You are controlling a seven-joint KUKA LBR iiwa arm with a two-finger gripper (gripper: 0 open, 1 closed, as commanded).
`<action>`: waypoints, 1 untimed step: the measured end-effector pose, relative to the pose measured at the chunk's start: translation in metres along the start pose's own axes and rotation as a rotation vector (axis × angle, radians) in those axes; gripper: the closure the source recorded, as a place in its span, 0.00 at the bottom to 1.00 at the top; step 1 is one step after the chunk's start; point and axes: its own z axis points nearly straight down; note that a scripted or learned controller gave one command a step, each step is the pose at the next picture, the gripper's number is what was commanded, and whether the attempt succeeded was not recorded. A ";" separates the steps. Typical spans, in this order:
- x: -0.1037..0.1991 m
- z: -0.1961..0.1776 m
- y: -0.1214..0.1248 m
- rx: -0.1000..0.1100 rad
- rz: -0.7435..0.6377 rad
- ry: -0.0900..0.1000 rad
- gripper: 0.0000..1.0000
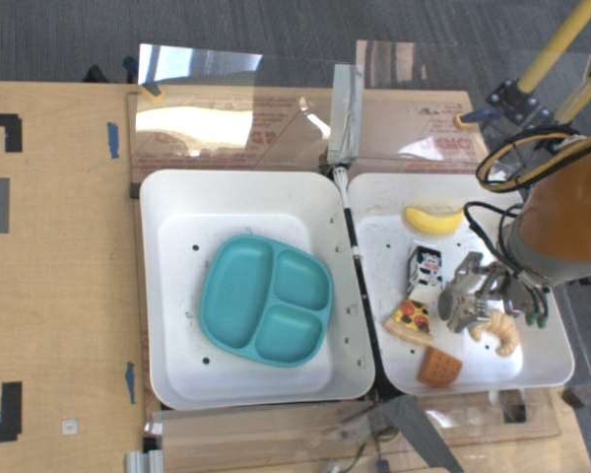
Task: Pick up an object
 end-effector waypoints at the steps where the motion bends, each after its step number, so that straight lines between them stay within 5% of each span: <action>1: -0.002 -0.011 0.001 0.001 -0.001 -0.007 1.00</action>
